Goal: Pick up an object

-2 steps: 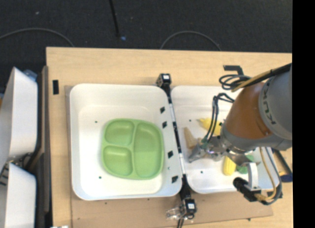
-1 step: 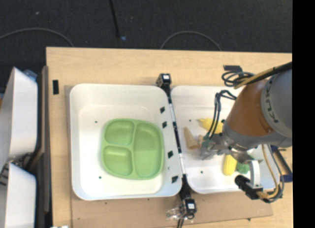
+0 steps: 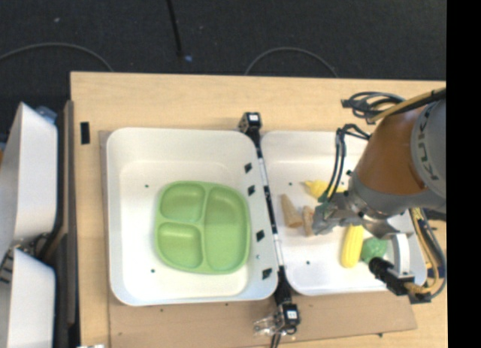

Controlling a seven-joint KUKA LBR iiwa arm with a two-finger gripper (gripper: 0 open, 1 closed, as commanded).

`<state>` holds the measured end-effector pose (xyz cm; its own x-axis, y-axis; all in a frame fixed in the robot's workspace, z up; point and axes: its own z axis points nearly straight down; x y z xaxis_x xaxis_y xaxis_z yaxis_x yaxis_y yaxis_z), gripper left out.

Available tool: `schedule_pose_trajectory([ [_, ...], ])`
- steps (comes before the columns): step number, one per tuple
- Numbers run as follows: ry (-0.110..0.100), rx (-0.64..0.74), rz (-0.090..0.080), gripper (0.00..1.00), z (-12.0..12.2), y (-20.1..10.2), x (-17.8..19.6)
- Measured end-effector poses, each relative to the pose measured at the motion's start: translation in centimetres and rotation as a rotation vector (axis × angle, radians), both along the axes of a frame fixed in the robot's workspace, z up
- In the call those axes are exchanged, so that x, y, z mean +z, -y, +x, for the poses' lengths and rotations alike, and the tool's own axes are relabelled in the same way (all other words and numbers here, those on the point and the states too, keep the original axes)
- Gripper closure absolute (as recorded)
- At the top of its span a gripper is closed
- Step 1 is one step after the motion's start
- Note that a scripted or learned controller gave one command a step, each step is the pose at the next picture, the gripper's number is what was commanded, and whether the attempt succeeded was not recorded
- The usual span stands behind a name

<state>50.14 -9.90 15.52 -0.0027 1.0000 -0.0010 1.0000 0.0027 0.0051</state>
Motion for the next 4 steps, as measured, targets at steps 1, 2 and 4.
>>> schedule_pose_trajectory([
  [1, 0.002, 0.0, -0.001, 1.0, 0.7, 0.4, 4.5],
  [2, 0.002, 0.001, -0.001, 1.0, 1.0, 0.5, 9.2],
  [4, -0.004, 0.004, 0.001, 1.0, 5.1, -9.1, 8.7],
])
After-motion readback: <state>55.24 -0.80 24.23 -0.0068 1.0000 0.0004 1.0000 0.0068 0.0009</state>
